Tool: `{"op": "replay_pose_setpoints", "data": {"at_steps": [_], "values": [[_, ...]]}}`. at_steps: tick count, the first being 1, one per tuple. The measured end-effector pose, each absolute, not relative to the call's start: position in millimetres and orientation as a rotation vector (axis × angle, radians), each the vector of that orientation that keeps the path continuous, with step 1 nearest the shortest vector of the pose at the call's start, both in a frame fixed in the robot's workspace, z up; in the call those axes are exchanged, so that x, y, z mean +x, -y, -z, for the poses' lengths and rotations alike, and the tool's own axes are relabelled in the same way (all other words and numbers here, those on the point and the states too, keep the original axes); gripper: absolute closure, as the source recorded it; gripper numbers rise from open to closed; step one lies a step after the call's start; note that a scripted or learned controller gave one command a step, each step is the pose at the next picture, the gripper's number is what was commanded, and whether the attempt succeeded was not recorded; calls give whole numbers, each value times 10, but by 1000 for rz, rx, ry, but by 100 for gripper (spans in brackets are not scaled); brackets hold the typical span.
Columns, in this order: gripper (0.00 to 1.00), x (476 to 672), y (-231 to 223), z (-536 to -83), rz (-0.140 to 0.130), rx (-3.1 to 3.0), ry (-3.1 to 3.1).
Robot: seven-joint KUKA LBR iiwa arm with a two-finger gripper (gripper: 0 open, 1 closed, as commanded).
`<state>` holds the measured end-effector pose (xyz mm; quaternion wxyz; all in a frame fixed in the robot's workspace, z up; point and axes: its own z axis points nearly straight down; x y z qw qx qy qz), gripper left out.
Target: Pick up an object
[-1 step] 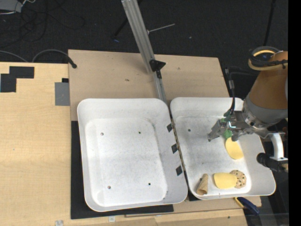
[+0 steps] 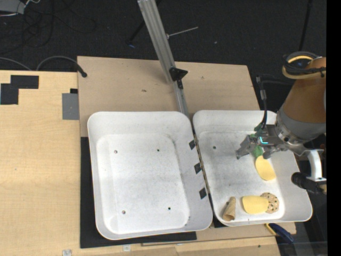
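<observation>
the arm [image 2: 302, 108] reaches in from the right over the right bin [image 2: 224, 129], wrist bent down; the gripper [image 2: 258, 149] hangs low with fingers spread, nothing between them. a yellow oval piece [image 2: 265, 169] lies just below it; a cone [image 2: 230, 209], a yellow wedge [image 2: 253, 205] and a cookie [image 2: 270, 202] sit near the bin's front edge; no writing is legible.

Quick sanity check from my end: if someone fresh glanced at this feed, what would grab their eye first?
Probably the grey arm with its orange band reaching in from the right, its gripper low over the right white bin. Next, the small cluster there: a pale yellow oval piece just below the gripper, then a tan cone, a yellow lump and a speckled cookie along the near edge.
</observation>
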<state>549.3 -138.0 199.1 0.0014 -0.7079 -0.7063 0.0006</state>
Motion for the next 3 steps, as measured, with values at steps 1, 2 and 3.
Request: {"op": "replay_pose_setpoints", "data": {"at_steps": [1, 2, 3], "values": [[0, 5433, 1345, -1542, -7, -2217, 2216], [0, 5379, 1434, -1000, -7, -2217, 2215], [0, 5382, 1433, -926, -1, -2222, 2217]]}}
